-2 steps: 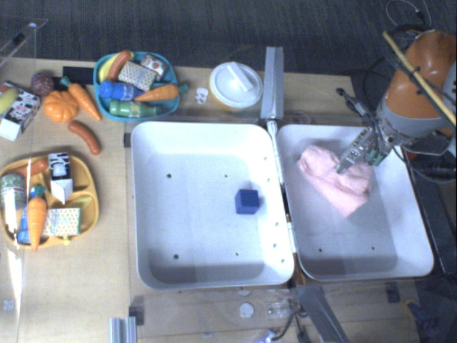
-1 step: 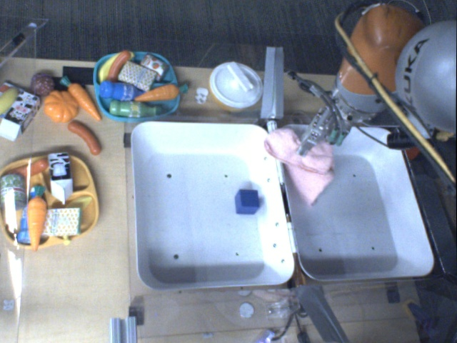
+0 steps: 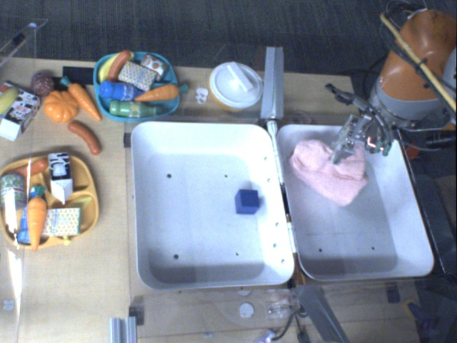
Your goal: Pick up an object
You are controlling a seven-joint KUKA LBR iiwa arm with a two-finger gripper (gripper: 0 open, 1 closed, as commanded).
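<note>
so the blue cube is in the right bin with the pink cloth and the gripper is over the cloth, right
Not quite. The blue cube sits alone in the left bin, not the right one. The pink cloth does lie in the right bin, and the gripper is over the cloth's upper part, as the camera view shows.

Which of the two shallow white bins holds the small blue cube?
The left shallow white bin holds the small blue cube, right of its middle. The right shallow white bin holds a crumpled pink cloth instead, with the gripper above it.
</note>
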